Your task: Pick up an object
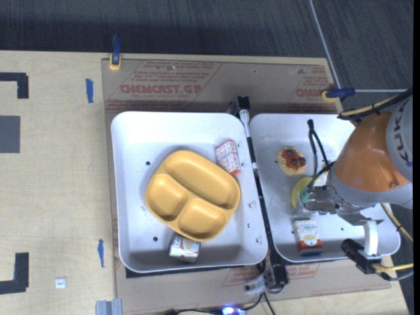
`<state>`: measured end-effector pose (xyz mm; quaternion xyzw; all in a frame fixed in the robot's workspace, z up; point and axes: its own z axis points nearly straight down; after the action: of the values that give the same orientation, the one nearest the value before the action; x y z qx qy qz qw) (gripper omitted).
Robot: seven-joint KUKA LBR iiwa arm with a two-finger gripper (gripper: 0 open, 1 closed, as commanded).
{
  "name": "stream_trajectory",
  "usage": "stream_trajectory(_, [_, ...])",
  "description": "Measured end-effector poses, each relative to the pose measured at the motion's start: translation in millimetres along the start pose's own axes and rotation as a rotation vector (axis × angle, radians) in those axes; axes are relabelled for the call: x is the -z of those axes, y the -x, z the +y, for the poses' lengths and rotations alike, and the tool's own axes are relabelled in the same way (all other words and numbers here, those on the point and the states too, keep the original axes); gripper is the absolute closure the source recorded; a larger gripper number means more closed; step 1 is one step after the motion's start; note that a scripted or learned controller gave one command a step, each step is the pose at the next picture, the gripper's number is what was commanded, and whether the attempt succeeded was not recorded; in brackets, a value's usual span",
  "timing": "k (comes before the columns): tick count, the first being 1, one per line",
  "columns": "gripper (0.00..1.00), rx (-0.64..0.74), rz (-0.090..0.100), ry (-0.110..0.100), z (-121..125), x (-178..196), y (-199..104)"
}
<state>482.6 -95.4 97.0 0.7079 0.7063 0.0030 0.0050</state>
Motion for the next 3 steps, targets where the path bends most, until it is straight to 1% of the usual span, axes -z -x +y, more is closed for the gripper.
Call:
stream_trajectory(1, [0.00, 0.000, 0.000, 0.000, 0, 0, 0])
stream_trajectory(2, [1.00, 0.000, -0.001, 0.004, 1, 10, 0])
stream_trajectory(3, [0.00, 0.000, -0.001, 0.004, 1, 10, 0])
